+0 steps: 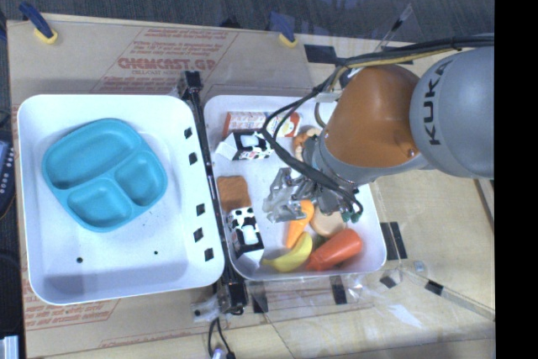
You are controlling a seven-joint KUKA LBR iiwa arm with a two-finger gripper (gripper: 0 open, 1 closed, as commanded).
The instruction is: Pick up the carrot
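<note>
Claw [296,208] over carrot [298,225], KUKA arm [458,113]

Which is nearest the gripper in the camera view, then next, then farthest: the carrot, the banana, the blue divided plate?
From the gripper:
1. Carrot, right at the fingers, right bin.
2. Banana, just below, near the right bin's front edge.
3. Blue divided plate, far off in the left bin.
</note>
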